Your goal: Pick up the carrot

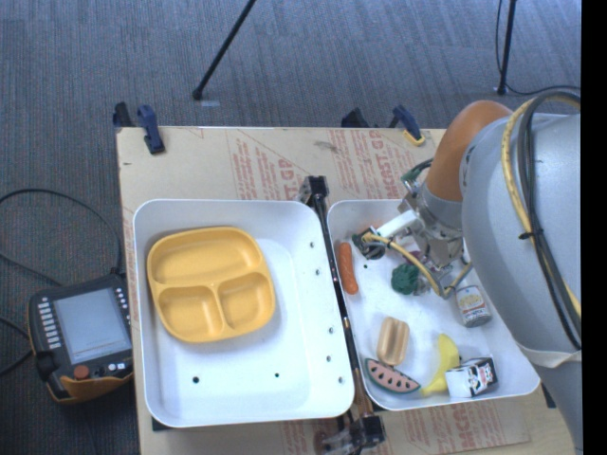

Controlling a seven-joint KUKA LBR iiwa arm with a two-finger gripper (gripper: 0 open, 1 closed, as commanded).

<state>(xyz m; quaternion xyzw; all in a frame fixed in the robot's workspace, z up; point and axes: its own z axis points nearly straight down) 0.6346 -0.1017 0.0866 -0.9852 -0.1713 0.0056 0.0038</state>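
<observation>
Lying against the right bin's (520, 373) left wall, the carrot (348, 267) awaits; the gripper (438, 265) hovers apart, its grip state I cannot tell.

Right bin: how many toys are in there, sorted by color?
Orange: 1, the carrot
Green: 1, a leafy toy
Tan: 1, a hot dog
Yellow: 1, a banana
Red and green: 1, a watermelon slice
Grey: 1, a can
Black and white: 1, a small carton
Total: 7
</observation>
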